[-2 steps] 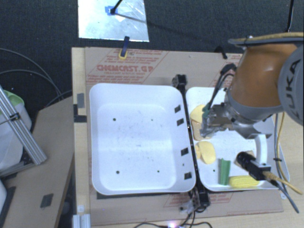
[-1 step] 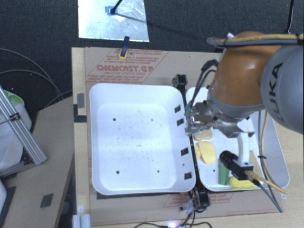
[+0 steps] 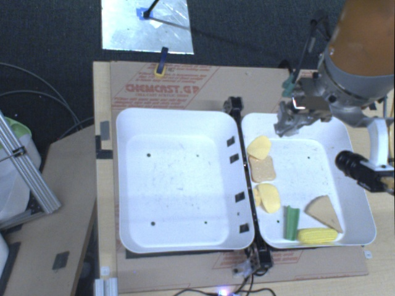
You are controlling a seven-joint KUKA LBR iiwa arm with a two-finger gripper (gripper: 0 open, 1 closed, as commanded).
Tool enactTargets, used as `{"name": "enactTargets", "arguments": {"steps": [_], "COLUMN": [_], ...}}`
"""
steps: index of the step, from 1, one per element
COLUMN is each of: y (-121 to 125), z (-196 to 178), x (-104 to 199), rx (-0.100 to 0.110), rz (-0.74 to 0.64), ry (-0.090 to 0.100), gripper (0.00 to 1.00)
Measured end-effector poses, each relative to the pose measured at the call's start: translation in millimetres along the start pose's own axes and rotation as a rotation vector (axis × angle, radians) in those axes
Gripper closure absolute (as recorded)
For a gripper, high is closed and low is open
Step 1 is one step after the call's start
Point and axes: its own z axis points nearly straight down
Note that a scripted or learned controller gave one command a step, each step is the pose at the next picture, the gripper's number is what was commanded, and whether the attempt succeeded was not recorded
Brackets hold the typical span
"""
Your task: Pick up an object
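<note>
Two white bins sit side by side on a brown board in the middle of the frame. The left bin [image 3: 176,177] sits at the middle left. The right bin [image 3: 308,165] has toy food in it. Near its left wall, up high, is a yellow chip [image 3: 259,147]. Just under it, touching it, is a tan cracker [image 3: 263,169]. Below that is another yellow piece [image 3: 268,197]. At the bottom of the right bin a green stick [image 3: 291,222] stands almost straight up and down in the frame, and a yellow corn cob [image 3: 317,235] lies just beside its lower end. A tan wedge [image 3: 324,211] lies just above the corn, near the lower right corner of the bin. The big grey arm with the orange band [image 3: 364,36] comes in from the upper right of the frame. Its gripper [image 3: 287,127] hangs at the top edge of the right bin, above the yellow chip and a little to the right of it, not touching any food. I cannot tell how the pincer stands, because it is too dark and blurry. A shiny silver sheet [image 3: 147,16] lies at the top of the frame, above the board.
</note>
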Motion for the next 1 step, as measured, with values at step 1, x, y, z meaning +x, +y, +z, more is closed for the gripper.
{"name": "enactTargets", "arguments": {"steps": [1], "y": [-2.6], "z": [50.0], "x": [-49.9], "rx": [0.021], "rz": [0.008], "ry": [-0.005], "gripper": [1.0]}}
